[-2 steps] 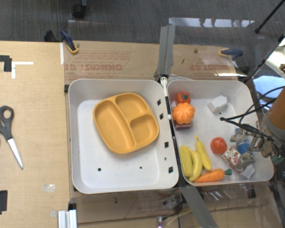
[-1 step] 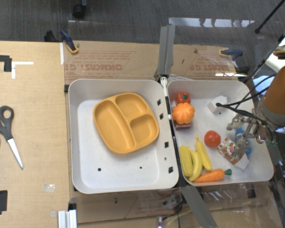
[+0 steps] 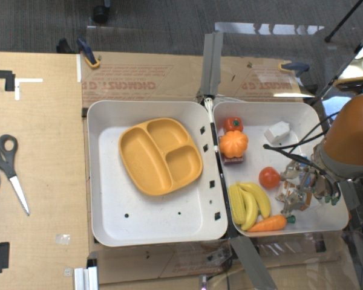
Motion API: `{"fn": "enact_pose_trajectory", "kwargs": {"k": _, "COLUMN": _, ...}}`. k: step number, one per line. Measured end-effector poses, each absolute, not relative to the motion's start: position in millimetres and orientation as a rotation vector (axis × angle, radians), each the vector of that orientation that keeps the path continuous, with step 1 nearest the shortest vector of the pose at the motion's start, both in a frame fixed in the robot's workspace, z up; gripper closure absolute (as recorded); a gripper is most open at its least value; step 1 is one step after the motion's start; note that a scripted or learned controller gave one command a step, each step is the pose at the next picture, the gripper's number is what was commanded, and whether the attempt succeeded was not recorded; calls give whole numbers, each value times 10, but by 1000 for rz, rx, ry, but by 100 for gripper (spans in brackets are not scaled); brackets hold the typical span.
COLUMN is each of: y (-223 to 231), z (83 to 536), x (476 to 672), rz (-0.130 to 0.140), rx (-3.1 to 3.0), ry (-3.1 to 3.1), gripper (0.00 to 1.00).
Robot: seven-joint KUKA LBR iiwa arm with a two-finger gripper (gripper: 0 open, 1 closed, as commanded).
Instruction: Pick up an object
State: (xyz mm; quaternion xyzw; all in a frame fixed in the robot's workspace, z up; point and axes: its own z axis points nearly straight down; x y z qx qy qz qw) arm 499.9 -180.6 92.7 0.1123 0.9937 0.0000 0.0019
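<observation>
The grey robot gripper (image 3: 293,193) hangs low in the right white bin (image 3: 308,110), at the lower right of the frame, just beside the round red toy tomato (image 3: 269,177) and above the orange toy carrot (image 3: 267,224). Whether it is apart or together cannot be told. Nothing looks picked yet, so it seems to be reaching. Next it must close around 1 toy. The brown cardboard (image 3: 130,80) at the top shows mirrored letters, too hard to read.

Mostly smooth plastic on my screen, over matt board.
I see both white bins (image 3: 97,180) as satin plastic, the yellow divided plate (image 3: 160,156) matt plastic, the tomato (image 3: 269,177) glossy, the scissors (image 3: 12,174) with bright metal blades, the bench (image 3: 36,125) pale wood.
</observation>
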Motion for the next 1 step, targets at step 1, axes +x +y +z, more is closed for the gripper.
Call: {"fn": "enact_pose_trajectory", "kwargs": {"k": 1, "y": -1349, "z": 925, "x": 5282, "rz": 0, "rx": 529, "ry": 3093, "gripper": 0}}
